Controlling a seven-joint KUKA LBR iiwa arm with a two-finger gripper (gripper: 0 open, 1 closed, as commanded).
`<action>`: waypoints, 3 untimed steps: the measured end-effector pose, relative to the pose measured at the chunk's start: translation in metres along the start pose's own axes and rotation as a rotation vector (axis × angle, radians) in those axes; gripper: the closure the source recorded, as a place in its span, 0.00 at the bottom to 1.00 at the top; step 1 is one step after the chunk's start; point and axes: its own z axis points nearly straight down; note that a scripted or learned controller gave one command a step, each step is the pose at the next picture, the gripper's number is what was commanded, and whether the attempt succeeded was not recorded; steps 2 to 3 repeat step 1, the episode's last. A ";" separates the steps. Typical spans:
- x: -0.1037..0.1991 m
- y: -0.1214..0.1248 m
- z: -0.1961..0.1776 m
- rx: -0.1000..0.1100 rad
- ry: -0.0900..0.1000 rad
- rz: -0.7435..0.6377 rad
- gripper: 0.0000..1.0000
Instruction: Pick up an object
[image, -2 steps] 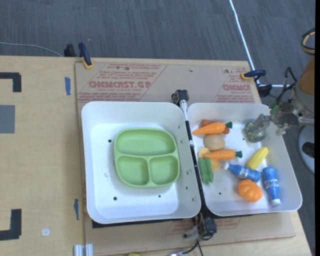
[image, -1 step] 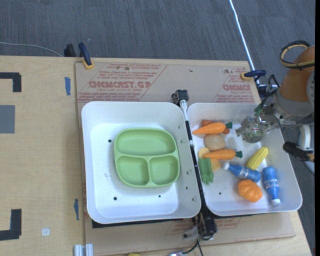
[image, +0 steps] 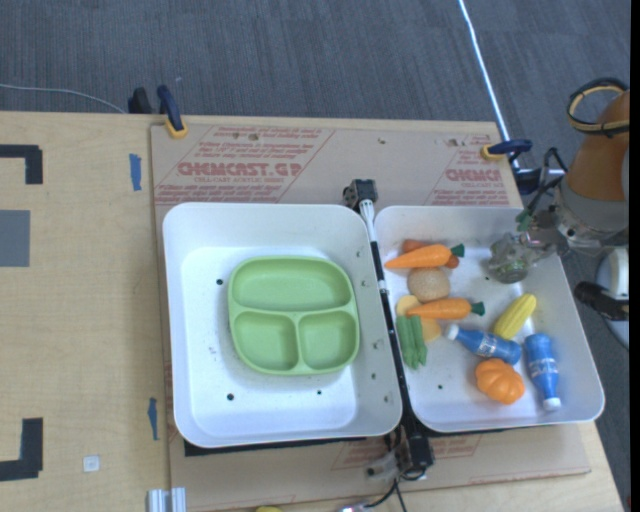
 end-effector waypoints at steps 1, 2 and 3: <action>0.077 0.025 -0.120 -0.003 0.001 0.001 1.00; 0.077 0.025 -0.120 -0.003 0.001 0.001 1.00; 0.077 0.025 -0.120 -0.003 0.001 0.001 1.00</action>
